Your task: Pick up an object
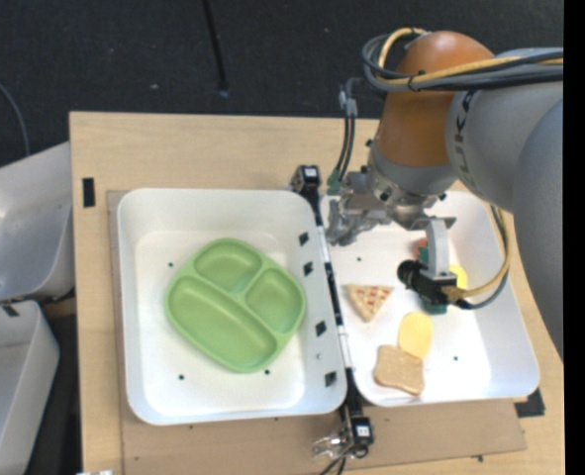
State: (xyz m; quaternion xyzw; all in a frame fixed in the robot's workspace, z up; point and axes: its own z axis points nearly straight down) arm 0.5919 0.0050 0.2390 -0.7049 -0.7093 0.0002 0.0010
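while the tool (343, 228), open or closed i cannot tell, hangs by the right bin's (480, 356) inner wall, the pizza slice (369, 301) lies near it, and i fear a descent clipping that wall.

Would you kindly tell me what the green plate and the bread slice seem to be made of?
The green plate looks like moulded plastic, smooth with a soft sheen. The bread slice seems to be toy foam or plastic: flat tan, dull.
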